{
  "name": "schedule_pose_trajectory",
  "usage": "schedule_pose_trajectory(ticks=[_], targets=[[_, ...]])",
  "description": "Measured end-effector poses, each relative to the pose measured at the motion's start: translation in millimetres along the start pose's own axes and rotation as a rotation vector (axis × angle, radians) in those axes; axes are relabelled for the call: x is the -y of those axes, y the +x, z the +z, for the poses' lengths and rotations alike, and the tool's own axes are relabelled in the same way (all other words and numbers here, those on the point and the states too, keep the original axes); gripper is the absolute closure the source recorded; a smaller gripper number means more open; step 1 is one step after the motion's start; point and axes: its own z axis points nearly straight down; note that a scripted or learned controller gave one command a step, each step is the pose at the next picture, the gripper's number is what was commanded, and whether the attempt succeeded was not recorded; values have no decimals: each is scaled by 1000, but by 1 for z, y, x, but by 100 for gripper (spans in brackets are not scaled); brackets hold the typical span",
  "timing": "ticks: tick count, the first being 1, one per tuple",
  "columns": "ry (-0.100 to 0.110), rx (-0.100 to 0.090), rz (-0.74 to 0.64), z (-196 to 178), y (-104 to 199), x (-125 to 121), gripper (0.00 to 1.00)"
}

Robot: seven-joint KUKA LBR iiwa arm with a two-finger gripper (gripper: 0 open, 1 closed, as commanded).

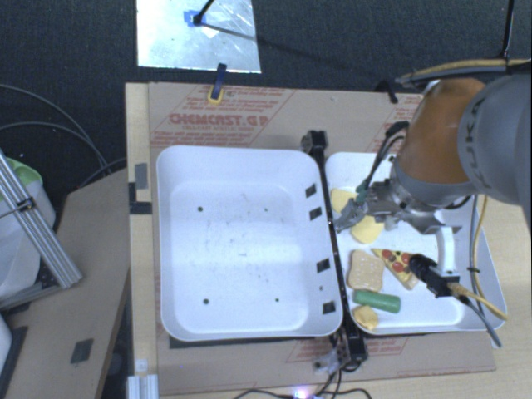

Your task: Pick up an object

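The right bin (486,293) holds several toy foods. A pale yellow piece (340,198) lies near its left wall, and a second yellow piece (366,232) sits just below it. A pizza slice (398,267), a tan toast slice (364,270), a green cylinder (378,301) and a small yellow piece (366,318) lie toward the front. My gripper (347,214) hangs over the bin's left part, between the two upper yellow pieces. Nothing visibly sits in its grasp. The grey and orange arm covers the back right of the bin.
The left bin (170,223) stands beside the right one, with a black divider strip (326,223) between them. Both rest on a cardboard sheet (241,115). A shiny metal plate (198,23) lies at the back, and an aluminium frame (33,223) stands at the left.
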Motion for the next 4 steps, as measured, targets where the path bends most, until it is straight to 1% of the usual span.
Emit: schedule_pose_trajectory(ticks=[1,2,3,4], targets=[[8,-3,-4,1,54,58,0],[-9,-4,-6,-68,122,-21,0],[16,1,6,4,101,60,0],[3,-1,-2,52,139,-6,0]])
